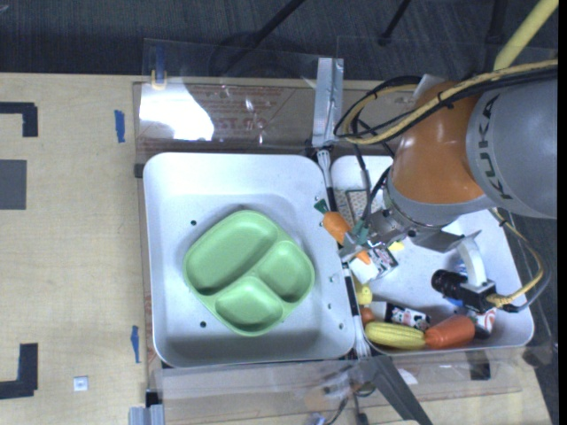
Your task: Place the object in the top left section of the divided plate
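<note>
A green divided plate [250, 271] with three sections lies in the left white bin [177, 193], and nothing lies on it. My gripper [361, 240] hangs low at the left edge of the right bin [514, 321], close to the wall between the bins. Just left of it, against that wall, sits an orange carrot-like piece [335, 227]. A small white and yellow item [374, 261] lies right below the gripper. The wrist hides what is under the gripper.
Along the right bin's front edge lie a yellow banana-like piece [394, 335], a red-orange piece [450, 329] and a small dark and white item [407, 315]. The grey arm with its orange band [434, 162] covers the back of the right bin.
</note>
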Available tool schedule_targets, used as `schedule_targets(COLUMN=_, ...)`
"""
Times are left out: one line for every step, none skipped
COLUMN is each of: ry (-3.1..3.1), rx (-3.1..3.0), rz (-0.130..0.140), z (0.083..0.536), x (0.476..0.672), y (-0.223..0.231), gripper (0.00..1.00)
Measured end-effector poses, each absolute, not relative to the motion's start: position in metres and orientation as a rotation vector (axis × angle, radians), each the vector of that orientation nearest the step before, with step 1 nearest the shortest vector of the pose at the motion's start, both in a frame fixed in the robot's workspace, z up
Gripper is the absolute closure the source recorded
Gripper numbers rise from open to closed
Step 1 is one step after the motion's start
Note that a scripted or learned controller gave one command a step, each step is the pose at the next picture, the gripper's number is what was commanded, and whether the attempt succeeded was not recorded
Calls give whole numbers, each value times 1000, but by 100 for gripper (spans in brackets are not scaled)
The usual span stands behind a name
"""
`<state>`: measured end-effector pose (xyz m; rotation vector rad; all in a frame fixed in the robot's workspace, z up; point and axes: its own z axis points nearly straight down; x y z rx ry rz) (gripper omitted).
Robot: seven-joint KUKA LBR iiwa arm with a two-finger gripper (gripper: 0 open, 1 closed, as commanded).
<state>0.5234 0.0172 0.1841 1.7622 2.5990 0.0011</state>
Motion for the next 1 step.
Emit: schedule_targets(ry=2345, rx=2097, rz=-5, z=148, x=487, y=96, gripper=100)
